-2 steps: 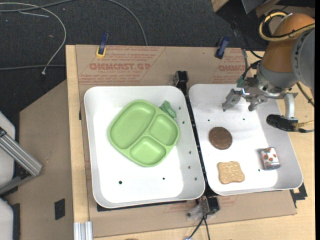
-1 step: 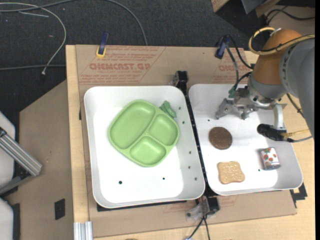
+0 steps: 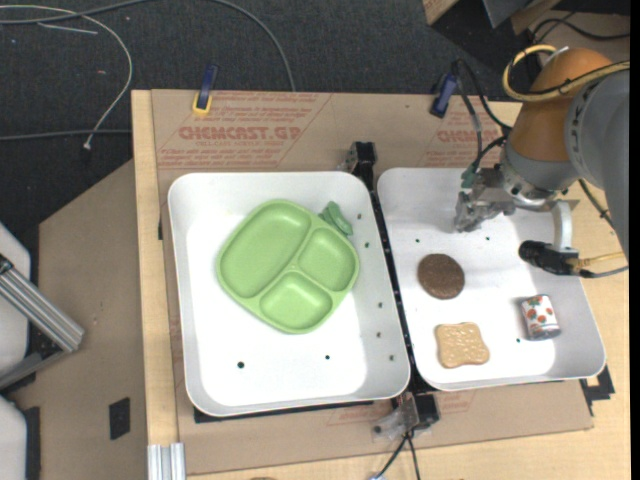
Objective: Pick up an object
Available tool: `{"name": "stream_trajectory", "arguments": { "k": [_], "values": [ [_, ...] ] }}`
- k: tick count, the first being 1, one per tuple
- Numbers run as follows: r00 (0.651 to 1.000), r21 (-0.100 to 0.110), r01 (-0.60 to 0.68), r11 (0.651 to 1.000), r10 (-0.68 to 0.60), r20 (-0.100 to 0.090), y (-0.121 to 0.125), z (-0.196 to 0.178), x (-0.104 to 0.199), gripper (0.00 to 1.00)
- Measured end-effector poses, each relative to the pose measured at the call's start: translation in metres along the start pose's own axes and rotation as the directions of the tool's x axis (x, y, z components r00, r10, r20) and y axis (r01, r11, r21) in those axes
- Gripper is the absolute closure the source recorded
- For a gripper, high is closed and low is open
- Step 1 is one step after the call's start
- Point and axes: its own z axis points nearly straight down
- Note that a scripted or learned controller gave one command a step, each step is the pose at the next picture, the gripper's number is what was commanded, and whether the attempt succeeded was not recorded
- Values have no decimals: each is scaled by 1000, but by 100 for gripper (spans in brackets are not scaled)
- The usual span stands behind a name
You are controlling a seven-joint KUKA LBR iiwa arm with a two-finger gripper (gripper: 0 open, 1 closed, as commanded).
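Note:
The right bin (image 3: 420,203) holds three objects: a round brown cookie (image 3: 440,275), a tan square cracker (image 3: 461,345) and a small white box with red dots (image 3: 539,316). My gripper (image 3: 470,218) hangs over the bin's upper part, above and slightly right of the brown cookie, with nothing visible between its fingers. The grey arm with its orange band (image 3: 560,98) comes in from the upper right.
The left bin (image 3: 200,368) carries a green three-compartment plate (image 3: 288,264) with a small green piece (image 3: 338,218) at its upper right edge. Blue clamps (image 3: 206,88) hold the cardboard base. Cables run near the arm at right.

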Motion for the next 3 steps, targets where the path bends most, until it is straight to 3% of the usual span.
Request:
{"name": "stream_trajectory", "arguments": {
  "k": [2,3],
  "values": [
    [1000,-7,1,1000,-1,2,11,-127,2,100],
    [1000,-5,0,1000,0,2,2,-178,1,100]
  ]
}}
